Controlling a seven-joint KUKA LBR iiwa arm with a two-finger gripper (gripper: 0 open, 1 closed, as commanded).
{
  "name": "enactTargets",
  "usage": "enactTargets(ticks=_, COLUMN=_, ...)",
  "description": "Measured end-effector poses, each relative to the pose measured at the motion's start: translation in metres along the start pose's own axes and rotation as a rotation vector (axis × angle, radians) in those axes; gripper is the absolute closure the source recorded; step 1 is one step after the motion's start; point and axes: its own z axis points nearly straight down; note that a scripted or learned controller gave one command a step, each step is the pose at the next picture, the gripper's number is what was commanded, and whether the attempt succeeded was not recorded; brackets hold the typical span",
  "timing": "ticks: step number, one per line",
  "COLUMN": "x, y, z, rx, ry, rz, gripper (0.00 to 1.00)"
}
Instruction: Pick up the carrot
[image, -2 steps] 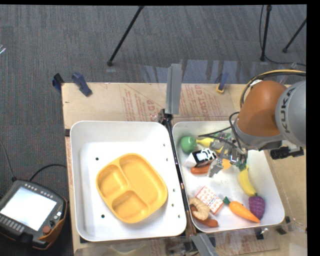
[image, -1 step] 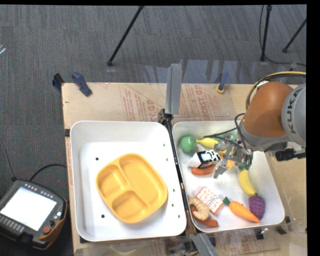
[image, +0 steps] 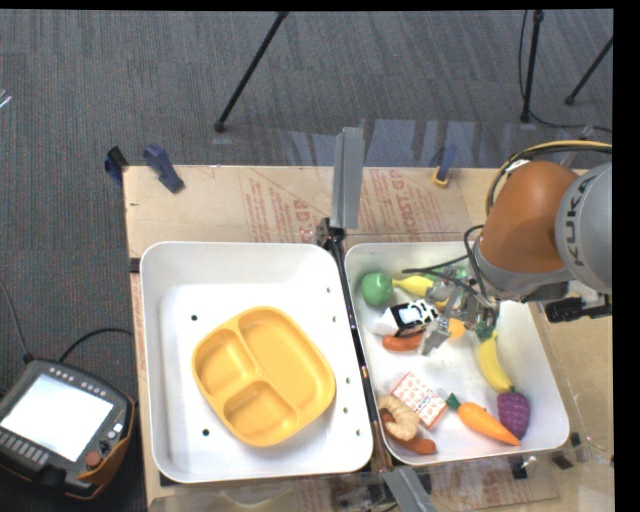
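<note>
The carrot (image: 487, 422), orange with a green stub, lies flat near the front of the right bin (image: 553, 385), between a small printed box (image: 418, 398) and a purple grape bunch (image: 513, 411). My gripper (image: 459, 327) hangs over the middle of that bin, well behind the carrot and apart from it. It is open, its fingers (image: 436, 339) pointing down among the toys, beside a black-and-white toy (image: 410, 317). Nothing of the carrot is between them.
The right bin also holds a green ball (image: 377, 288), a yellow piece (image: 414, 286), a red sausage-like toy (image: 403, 343), a banana (image: 492, 366) and a tan pastry-like toy (image: 400, 421). A yellow divided plate (image: 262, 373) lies in the left bin (image: 170, 290).
</note>
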Motion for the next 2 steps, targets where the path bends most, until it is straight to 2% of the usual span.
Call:
enactTargets(ticks=1, x=0.000, y=-0.012, z=0.000, rx=-0.005, ry=-0.001, rz=-0.004, gripper=0.00)
enactTargets(ticks=2, x=-0.019, y=-0.009, z=0.001, rx=-0.002, ry=0.004, rz=-0.005, gripper=0.00)
